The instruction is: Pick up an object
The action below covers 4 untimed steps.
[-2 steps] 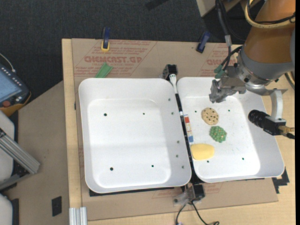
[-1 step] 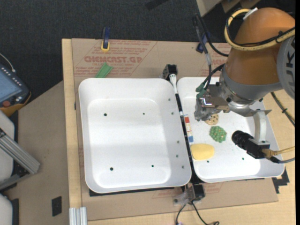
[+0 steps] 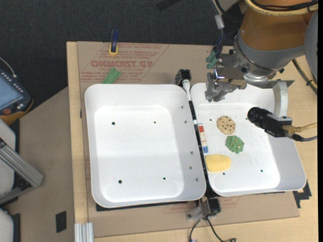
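Lowest in the right bin [image 3: 282, 180] we see a yellow piece [image 3: 218, 163], then a green piece [image 3: 234, 144] and a speckled cookie [image 3: 226, 124] above it. Flat, close-set things could slip (our guess). Our claw [image 3: 218, 92] hovers over the bin's upper left, wrist bent down; we cannot tell its state.

arm [image 3: 275, 29]: reached in from upper right, orange band seen above grey wrist
gripper [image 3: 217, 94]: pointed down, nothing seen held

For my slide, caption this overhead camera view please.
Gripper poised at the right bin's far end, short of a cookie, green piece and yellow piece.
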Each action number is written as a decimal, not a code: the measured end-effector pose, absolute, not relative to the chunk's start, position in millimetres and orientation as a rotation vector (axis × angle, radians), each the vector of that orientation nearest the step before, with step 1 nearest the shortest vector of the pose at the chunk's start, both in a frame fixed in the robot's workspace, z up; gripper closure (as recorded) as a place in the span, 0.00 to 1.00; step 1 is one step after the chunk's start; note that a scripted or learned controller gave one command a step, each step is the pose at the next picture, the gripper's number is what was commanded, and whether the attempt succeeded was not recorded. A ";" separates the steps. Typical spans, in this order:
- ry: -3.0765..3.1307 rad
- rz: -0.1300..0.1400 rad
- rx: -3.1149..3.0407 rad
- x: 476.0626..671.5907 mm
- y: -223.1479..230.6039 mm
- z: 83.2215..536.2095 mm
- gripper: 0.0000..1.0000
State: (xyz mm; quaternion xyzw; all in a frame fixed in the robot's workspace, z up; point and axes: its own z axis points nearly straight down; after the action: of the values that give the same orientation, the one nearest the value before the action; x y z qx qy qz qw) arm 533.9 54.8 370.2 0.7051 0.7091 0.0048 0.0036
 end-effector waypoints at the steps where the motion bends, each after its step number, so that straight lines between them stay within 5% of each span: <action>1: 2.222 -0.014 2.231 495.0 22.5 280.4 1.00; 2: 2.222 0.005 2.216 516.3 46.6 307.7 1.00; 3: 2.223 -0.005 2.225 497.9 47.2 287.0 1.00; 4: 2.209 0.004 2.225 479.1 -23.4 327.1 1.00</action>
State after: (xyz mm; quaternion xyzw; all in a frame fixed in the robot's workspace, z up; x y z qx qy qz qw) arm 479.1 -23.4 327.1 0.7096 0.7046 0.0012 0.0029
